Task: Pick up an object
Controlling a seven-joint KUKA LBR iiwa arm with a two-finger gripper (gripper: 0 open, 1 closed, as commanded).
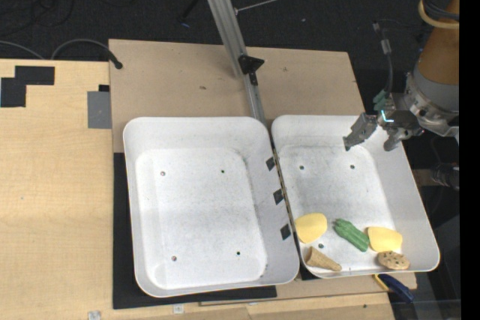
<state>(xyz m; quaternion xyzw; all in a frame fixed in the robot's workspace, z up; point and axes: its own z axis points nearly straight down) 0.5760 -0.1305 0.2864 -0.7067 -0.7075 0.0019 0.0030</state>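
The gripper [375,136] hangs over the far right corner of the right bin [341,161], its 2 dark fingers spread apart with nothing between them. One finger points down and left over the bin floor; the other sits nearer the bin's right rim. Behind them the wrist is a clutter of grey metal and cable with a small teal light, hard to read in detail, and the arm [439,64] above it is cut off by the right edge of the view, showing its orange band and a pale ring on top.

The objects lie well apart from the gripper, all clustered along the near edge of the right bin. A yellow piece [311,226] sits by the divider between the bins. Just below it lies a tan cone [322,259], its tip pointing toward the divider. A green vegetable-like item [351,234] lies slantwise in the middle, and beside it a second yellow piece [385,239] touches a round brown cookie [393,260] at the bin's near right corner.

The left bin [199,206] sits alongside. A metal rail [225,22] slants away from the bins' junction.
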